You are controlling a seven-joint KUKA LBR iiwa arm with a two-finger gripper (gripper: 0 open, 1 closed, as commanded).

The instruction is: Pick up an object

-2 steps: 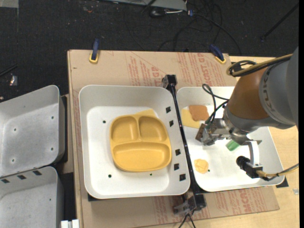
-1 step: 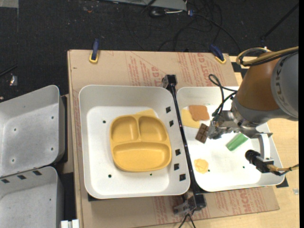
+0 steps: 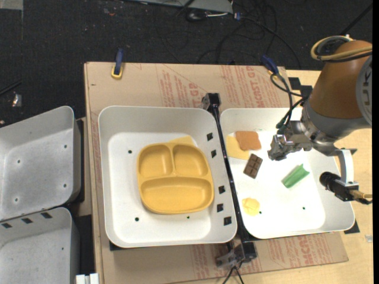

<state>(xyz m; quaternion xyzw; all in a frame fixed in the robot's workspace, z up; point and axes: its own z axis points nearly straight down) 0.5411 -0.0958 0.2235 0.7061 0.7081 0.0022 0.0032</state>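
Note:
The right bin (image 3: 331,218) holds an orange square piece (image 3: 247,140) on a pale yellow flat piece (image 3: 235,152), a brown chocolate-like bar (image 3: 253,166), a green block (image 3: 295,176) and a small yellow lump (image 3: 251,206). My gripper (image 3: 279,149) hangs over the middle of this bin, just right of the orange piece and up-left of the green block. From this angle its fingers blend into the dark wrist hardware. The left bin (image 3: 118,218) carries a yellow divided tray (image 3: 175,178).
The grey arm with its orange band (image 3: 340,93) covers the right bin's back right corner. A black divider (image 3: 224,170) runs between the bins. Blue clamps (image 3: 118,64) hold the cardboard base. Spare white bins (image 3: 35,158) lie at the left.

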